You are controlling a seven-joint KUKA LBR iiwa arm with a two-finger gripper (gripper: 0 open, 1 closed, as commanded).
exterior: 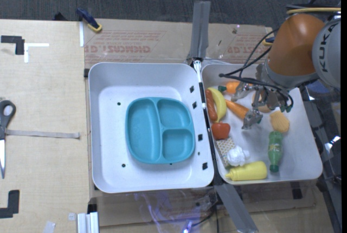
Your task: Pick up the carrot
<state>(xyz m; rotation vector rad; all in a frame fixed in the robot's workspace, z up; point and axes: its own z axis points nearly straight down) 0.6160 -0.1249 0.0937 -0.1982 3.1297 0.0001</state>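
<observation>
Item: light wooden worktop (43,96) bearing two shallow white plastic bins side by side.

Left bin (100,118): holds a teal plastic plate with three compartments (161,130), lying flat near the bin's middle.

Right bin (303,161): holds a mixed lot of toy foods.
- Long orange plastic carrot (236,109), lying flat in the upper half of the bin, slanted with one end toward the bin's left wall and the other toward the tool.
- Yellow banana (218,101), just left of the carrot, resting against a brown and red hot dog shape (211,109) at the left wall.
- Red tomato-like piece (220,130), below the banana.
- Small orange rounded piece (232,86), above the carrot.
- Pale yellow lemon-like piece (280,122), right of the tool.
- Green bottle (275,151), below the lemon-like piece.
- Yellow squeeze bottle (248,172), lying on its side along the lower edge.
- White crumpled item (235,156) over a speckled cracker-like square (225,146).

Arm: grey with orange band (295,45), entering from the right over the right bin. Its tool (254,114) sits low, just beside the carrot's right end; whether the fingers are apart or together cannot be told, and no carrot is seen between them.

Also on the worktop: scissors (5,118) at the far left edge.
</observation>
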